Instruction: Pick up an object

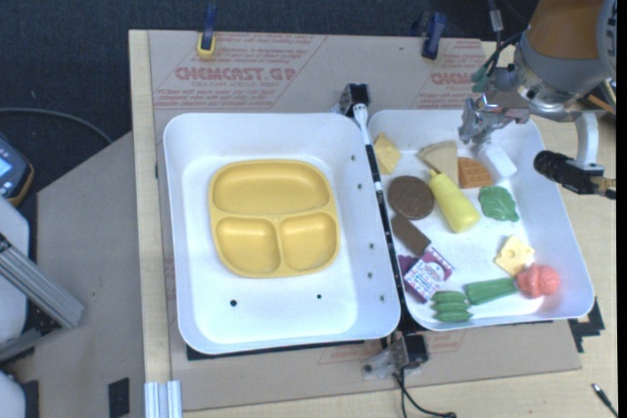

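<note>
Two shallow white bins side by side on the bench (147, 210), touching along a middle seam.

In the left bin (186, 308): a yellow divided tray (273, 215), flat, with one long compartment at the far side and two smaller ones nearer the camera. Bare white floor around it.

In the right bin (568, 240): a crowd of toy foods. Near the seam, a small yellow wedge (388, 154), a brown round cookie (410, 197), a brown chocolate piece (409, 235) just below it, and a purple-and-white packet (426, 273). Down the middle, a yellow mustard bottle (453, 201) lying tilted, a pale bread slice (440, 156) at its far end, an orange cracker (474, 173) just beside. Toward the right, a green leafy piece (499, 204), a holed cheese chunk (514, 255), a pink-red lumpy item (538, 281). Along the near rim, a green pepper (490, 290) and a green pea pod (451, 305).

Hand (474, 134) poised low over the far part of the right bin, just above the cracker and bread slice, nothing seen between the fingers; whether spread or pressed together, cannot tell. Grey wrist and orange band above it at the right.
</note>
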You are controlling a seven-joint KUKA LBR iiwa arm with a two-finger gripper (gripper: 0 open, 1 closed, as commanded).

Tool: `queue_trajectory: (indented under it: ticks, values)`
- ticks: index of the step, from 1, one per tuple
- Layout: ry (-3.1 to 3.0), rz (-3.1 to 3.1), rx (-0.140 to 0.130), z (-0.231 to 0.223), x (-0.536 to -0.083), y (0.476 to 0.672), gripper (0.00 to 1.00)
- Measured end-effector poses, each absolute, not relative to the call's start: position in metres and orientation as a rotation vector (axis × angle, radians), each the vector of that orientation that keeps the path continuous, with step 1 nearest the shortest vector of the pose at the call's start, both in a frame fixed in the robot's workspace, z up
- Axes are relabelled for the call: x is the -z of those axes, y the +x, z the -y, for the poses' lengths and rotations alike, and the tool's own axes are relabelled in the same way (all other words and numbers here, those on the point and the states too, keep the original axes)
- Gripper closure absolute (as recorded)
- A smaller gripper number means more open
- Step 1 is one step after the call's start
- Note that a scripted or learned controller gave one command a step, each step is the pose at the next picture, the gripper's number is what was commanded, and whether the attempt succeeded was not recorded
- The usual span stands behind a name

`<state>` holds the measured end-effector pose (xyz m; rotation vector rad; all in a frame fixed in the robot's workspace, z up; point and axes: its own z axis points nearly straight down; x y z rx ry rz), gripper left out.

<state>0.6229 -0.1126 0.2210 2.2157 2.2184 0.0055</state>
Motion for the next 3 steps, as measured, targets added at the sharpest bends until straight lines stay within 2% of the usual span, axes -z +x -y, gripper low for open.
queue_trajectory:
  ticks: [2,3]
  values:
    - [2.220,-2.228,0.002,0.007,-0.207,0.623,1.00]
    - [2.216,-2.224,-0.004,-0.038,-0.224,0.623,1.00]
